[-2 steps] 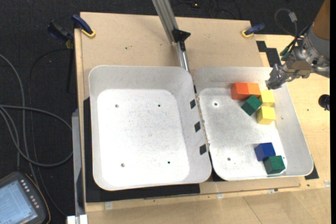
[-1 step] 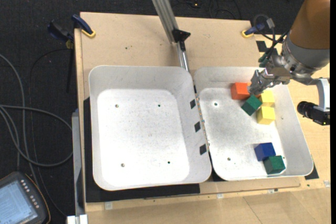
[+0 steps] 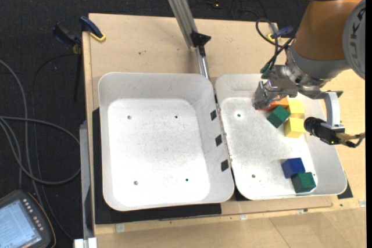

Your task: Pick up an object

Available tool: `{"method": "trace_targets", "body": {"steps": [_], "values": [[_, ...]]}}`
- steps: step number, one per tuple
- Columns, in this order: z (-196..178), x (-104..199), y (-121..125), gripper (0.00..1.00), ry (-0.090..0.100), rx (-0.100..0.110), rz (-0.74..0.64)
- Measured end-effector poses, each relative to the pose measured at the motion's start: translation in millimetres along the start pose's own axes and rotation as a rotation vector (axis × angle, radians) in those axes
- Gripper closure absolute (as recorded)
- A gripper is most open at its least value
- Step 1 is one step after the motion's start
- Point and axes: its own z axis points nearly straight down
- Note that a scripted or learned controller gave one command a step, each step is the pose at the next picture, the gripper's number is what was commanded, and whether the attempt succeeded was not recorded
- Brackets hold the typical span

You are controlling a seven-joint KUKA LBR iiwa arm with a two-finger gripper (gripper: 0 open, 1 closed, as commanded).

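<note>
Gripper [image 3: 263,99] is down in the right bin [image 3: 250,183], just at ten o'clock of the green cube [image 3: 279,117] — its grip can't be made out. Cubes sit packed together — a nudge could scatter them.

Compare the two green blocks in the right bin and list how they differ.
The upper green block is a lighter green; the lower green block is darker. The upper one lies near the gripper, beside the yellow blocks; the lower one sits at the bin's near edge, far from the gripper. The upper one neighbours yellow, the lower one touches the blue block. Both are small cubes, similar in size, in the right bin.
</note>
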Motion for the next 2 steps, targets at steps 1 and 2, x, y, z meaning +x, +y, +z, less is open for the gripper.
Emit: {"method": "trace_targets", "body": {"steps": [1, 2], "values": [[16.8, 48.3, 2.0, 1.00, 0.000, 0.002, 0.001], [22.1, 98.4, -5.3, 1.00, 0.000, 0.001, 0.001]]}}
